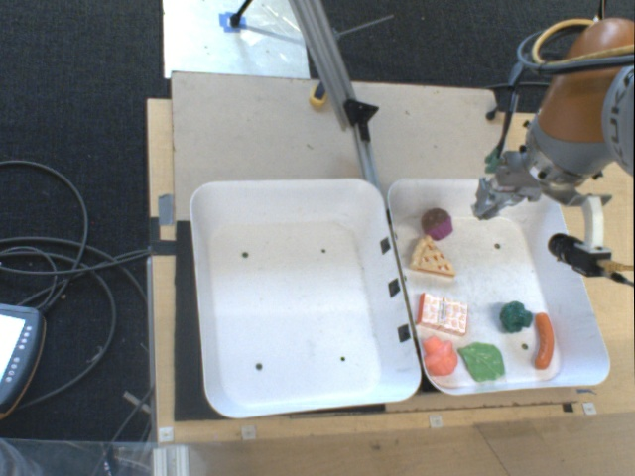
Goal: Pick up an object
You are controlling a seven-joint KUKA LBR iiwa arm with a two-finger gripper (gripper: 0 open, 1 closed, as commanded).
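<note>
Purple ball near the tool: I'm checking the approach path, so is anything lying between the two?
Nothing visible does. The tool hangs just right of the purple ball, with bare bin floor between; the cracker wedge lies nearer the camera.

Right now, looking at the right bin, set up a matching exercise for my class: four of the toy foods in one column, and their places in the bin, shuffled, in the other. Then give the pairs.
All four lie in the right bin.

Things
1. purple ball
2. sausage
3. orange wedge
4. green leaf

Places
A. at the near edge, beside the red-orange piece
B. farthest back, nearest the gripper
C. near the right wall, beside the dark green piece
D. just in front of the purple ball, by the left wall

Pairs: 1-B, 2-C, 3-D, 4-A
</note>
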